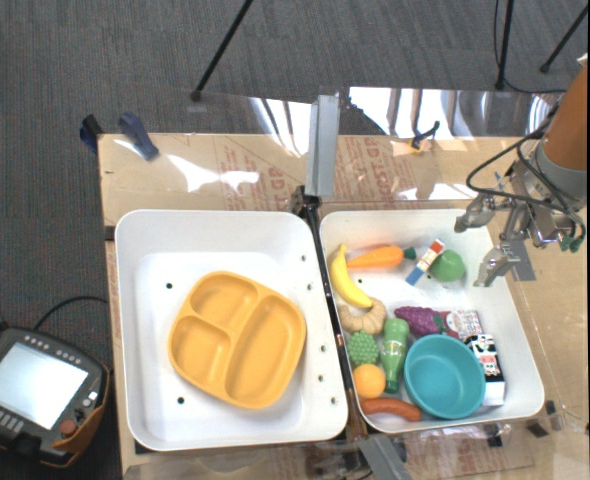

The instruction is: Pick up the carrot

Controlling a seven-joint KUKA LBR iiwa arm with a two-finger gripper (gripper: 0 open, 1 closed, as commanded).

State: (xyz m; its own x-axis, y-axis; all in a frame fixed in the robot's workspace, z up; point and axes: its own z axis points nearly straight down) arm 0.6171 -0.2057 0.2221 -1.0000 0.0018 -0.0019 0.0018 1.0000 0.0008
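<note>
The carrot (377,258) lies on its side in the right bin (528,348), toward the bin's 11 o'clock corner, its orange body pointing left and its green top to the right. Just beside it at 8 o'clock a banana (349,279) curves downward, its upper tip close to the carrot's blunt end. At 3 o'clock from the carrot sits a small red, white and blue carton (426,262), and beyond that a green pear-like fruit (449,266). Farther toward 6 o'clock the bin holds purple grapes (422,319), a green bottle (395,344), an orange (369,380), a sausage (391,407) and a teal bowl (445,376). The tool (502,250) hangs over the bin's upper right edge, well apart from the carrot at its 3 o'clock, fingers spread and nothing between them. The left bin (145,248) carries a yellow divided plate (238,338). Both bins rest on the tabletop (205,173).
</note>
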